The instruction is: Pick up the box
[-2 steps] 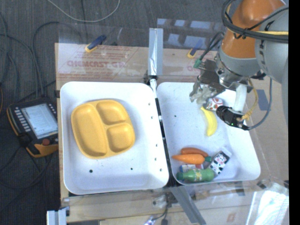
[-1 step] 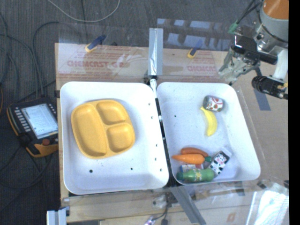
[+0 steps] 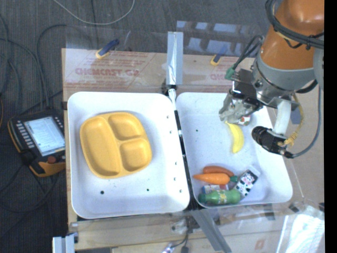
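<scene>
The box (image 3: 246,182) is small, with a black-and-white pattern, and lies near the front of the right bin (image 3: 205,136). It rests beside a green bottle (image 3: 220,196) and an orange carrot (image 3: 212,177). My gripper (image 3: 235,113) hangs over the back part of the right bin, right at the upper end of a yellow banana (image 3: 237,138). It is well behind the box and apart from it.
A yellow divided plate (image 3: 116,143) lies in the left bin (image 3: 84,194). A raised divider (image 3: 180,141) separates the two bins. The arm's body and cables (image 3: 274,137) hang over the right bin's far right side. A handheld pendant (image 3: 38,141) sits left of the bench.
</scene>
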`<state>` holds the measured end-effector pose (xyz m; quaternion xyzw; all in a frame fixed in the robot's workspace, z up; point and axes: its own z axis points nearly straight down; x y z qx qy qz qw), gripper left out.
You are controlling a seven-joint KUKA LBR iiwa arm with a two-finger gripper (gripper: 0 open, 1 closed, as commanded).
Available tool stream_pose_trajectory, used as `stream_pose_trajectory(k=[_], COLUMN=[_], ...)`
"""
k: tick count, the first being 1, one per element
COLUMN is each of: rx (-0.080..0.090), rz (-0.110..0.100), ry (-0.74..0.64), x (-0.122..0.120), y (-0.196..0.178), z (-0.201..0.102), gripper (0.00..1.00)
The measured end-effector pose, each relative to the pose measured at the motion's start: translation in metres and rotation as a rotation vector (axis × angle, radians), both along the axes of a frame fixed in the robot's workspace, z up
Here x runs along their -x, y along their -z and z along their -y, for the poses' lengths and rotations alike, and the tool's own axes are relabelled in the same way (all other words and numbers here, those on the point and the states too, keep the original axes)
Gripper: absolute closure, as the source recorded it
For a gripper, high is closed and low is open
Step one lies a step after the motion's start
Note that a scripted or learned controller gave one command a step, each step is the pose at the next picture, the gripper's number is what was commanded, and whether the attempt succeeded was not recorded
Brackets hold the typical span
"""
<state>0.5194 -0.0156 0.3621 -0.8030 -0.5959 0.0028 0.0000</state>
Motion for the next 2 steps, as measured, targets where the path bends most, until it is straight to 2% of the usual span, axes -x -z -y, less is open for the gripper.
stream_pose_trajectory(k=[1,2], rx=[0.000,0.000], rz=[0.000,0.002], ry=[0.277,0.168], x=[0.035,0.035], y=[0.031,-0.001], z=[-0.064,-0.004], gripper=[1.00,1.00])
